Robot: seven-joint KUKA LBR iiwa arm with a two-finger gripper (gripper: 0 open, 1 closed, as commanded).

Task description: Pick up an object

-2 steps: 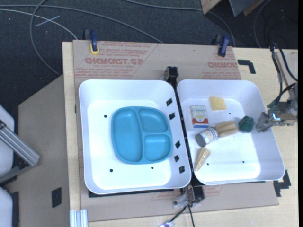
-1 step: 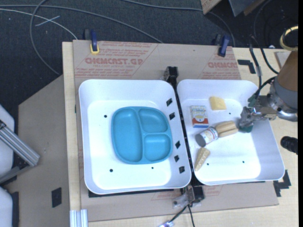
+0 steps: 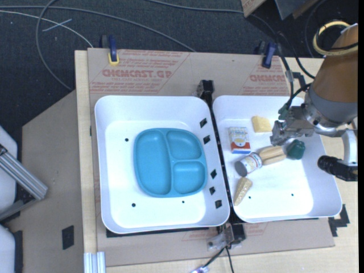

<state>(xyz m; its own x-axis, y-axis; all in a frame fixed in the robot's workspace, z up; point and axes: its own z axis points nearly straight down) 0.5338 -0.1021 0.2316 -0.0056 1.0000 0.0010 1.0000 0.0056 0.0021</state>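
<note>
Two white bins are set side by side on the bench (image 3: 85, 152). The left bin (image 3: 114, 112) is taken up by a blue tray (image 3: 170, 161) with three compartments, lying flat near its middle. The loose things are gathered in the right bin (image 3: 307, 206), presumably so that they lie within the arm's (image 3: 340, 78) reach: a yellow block (image 3: 261, 123) near the far wall, a small carton (image 3: 239, 140) with a red foot just below it, a brush (image 3: 263, 158) with a wooden handle lying aslant across the middle, a cone (image 3: 242, 190) nearer the front, and a green piece (image 3: 296, 148) touching the brush's handle end. The hand (image 3: 286, 131) is lowered over the right part of this bin, just beside the green piece and the handle, which suggests that one of these is the thing meant to be picked. Whether the hand is released or clenched cannot be told, since it is seen from above and blurred. Nothing is seen to be lifted off the bin floor.
</note>
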